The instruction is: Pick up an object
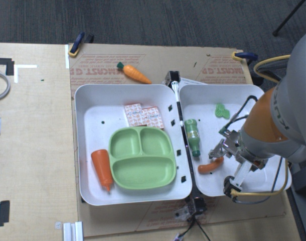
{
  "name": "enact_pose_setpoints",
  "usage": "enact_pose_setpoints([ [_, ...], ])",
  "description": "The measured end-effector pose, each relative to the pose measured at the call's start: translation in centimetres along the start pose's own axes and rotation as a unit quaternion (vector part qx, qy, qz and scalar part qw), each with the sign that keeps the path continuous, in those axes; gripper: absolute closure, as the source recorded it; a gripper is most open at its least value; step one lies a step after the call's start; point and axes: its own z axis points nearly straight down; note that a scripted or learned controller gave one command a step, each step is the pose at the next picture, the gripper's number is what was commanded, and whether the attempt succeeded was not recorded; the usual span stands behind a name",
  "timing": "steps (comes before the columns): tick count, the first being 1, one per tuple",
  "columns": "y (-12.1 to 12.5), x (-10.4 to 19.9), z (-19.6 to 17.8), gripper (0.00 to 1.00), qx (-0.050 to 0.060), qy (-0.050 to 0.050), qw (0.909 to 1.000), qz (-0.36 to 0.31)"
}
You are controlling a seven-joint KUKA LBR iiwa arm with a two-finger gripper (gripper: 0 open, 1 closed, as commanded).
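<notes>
In the right bin (253,92), a small orange-red sausage (209,167) lies near the front left corner. My gripper (217,151) hovers right over the sausage's right end, at the tip of the grey arm with the orange band (266,124). A green bottle (192,136) lies along the bin's left wall, just left of the gripper. Toward the back of this bin rests a small green leafy piece (222,111).
The left bin (88,134) holds a green divided plate (143,158), an orange-red carrot-shaped toy (102,168) and a red-and-white packet (141,115). A toy carrot (134,73) lies on the cardboard behind the bins. A looped cable (253,195) hangs by the right bin's front edge.
</notes>
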Motion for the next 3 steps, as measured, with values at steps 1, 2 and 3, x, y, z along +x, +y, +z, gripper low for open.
enact_pose_setpoints([
  [1,0.0,0.0,-0.9,1.00,0.001,0.000,1.0000,-0.002],
  [2,1.6,-2.0,0.0,1.00,0.001,-0.001,0.9978,0.066],
  [3,4.0,-4.9,0.0,1.00,0.001,0.000,0.9959,-0.090],
])
